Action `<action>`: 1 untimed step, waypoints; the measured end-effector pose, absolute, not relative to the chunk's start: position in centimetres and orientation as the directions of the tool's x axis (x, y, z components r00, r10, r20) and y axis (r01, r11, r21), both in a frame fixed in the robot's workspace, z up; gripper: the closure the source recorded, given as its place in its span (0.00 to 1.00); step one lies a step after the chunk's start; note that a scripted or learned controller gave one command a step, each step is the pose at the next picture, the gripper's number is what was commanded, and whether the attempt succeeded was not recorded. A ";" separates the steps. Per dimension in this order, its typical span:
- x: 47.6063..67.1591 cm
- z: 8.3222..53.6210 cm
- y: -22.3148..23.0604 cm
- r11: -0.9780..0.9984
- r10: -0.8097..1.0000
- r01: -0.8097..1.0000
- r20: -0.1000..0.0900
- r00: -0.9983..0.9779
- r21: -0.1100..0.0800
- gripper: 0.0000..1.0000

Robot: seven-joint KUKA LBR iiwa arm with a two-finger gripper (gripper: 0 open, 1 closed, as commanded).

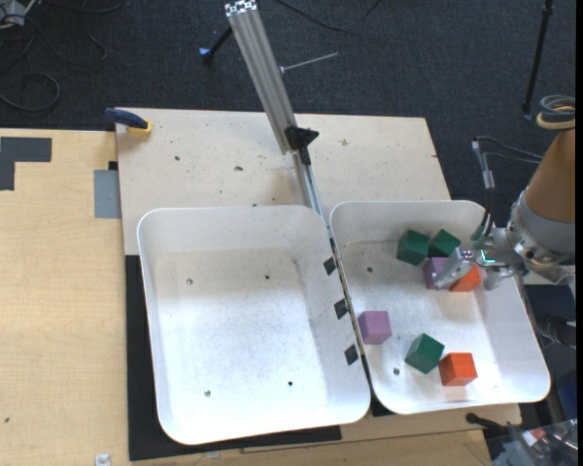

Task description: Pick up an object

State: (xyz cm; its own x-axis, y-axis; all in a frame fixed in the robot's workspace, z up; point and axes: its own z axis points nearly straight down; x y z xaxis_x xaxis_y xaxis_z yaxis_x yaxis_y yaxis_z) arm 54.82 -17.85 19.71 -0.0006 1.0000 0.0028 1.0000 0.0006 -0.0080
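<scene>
The right bin [398, 216] holds several small blocks. My gripper [471, 263] reaches in from the right and sits low over the bin's right side. An orange block [465, 281] lies directly under its tip, touching a purple block [434, 273] on its left. Two green blocks [413, 247] [446, 243] sit just behind them. Nearer the front are a lilac block [374, 326], another green block [425, 351] and a second orange block [458, 368]. The gripper's body hides how it meets the orange block.
The left bin [175, 231] stands beside the right one, with a divider edge [338, 289] between them. A slanted aluminium bar [268, 76] rises behind the bins. A wooden board [39, 289] lies to the left.
</scene>
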 end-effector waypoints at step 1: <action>54.9 19.9 -17.9 -0.001 1.000 1.000 0.002 0.001 -0.003 0.00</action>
